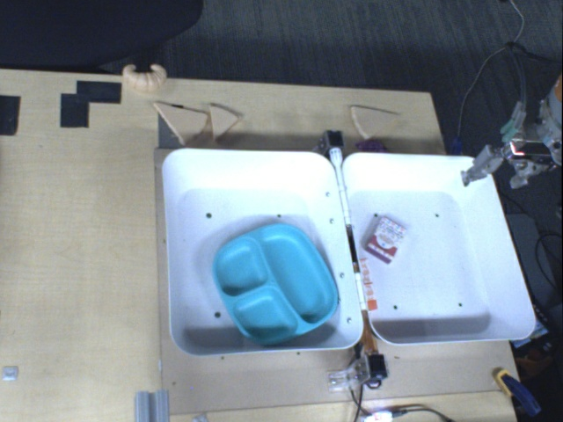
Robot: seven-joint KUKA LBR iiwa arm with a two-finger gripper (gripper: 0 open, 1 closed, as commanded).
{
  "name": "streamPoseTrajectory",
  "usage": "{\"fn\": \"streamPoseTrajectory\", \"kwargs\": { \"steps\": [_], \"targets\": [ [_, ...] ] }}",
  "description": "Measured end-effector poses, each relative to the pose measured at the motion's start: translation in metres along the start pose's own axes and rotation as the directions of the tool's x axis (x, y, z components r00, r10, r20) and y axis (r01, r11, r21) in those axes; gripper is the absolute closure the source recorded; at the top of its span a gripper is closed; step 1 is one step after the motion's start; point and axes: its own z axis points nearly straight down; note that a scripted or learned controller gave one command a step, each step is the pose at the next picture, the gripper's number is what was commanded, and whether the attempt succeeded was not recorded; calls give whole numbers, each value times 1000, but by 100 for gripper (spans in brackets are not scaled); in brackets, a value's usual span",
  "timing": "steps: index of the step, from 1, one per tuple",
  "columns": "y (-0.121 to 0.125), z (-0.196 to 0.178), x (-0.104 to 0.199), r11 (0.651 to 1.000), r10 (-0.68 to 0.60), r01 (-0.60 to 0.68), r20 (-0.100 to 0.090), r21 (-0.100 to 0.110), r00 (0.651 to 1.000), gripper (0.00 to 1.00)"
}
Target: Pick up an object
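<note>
A small red and white box [386,238] lies flat in the right bin [440,323], a little left of its middle. A blue divided plate [275,281] with three compartments rests in the left bin [189,236]. My gripper [495,174] hangs over the far right corner of the right bin, well to the right of and beyond the box. It is open, with nothing between its two grey fingers [478,166].
A black and white divider strip [349,227] runs between the two bins. Cables [493,69] trail over the dark floor behind the gripper. Wooden bench [79,262] surface stretches to the left of the bins.
</note>
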Motion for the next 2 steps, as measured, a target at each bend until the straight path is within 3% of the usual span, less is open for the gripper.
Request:
{"fn": "streamPoseTrajectory", "kwargs": {
  "steps": [1, 2],
  "targets": [
    [-45, 163, -3, 1000, 1, -1, -1, 1, 1000, 0],
    [-116, 170, 10, 1000, 3, -3, 1, -6, 1000, 0]
  ]
}}
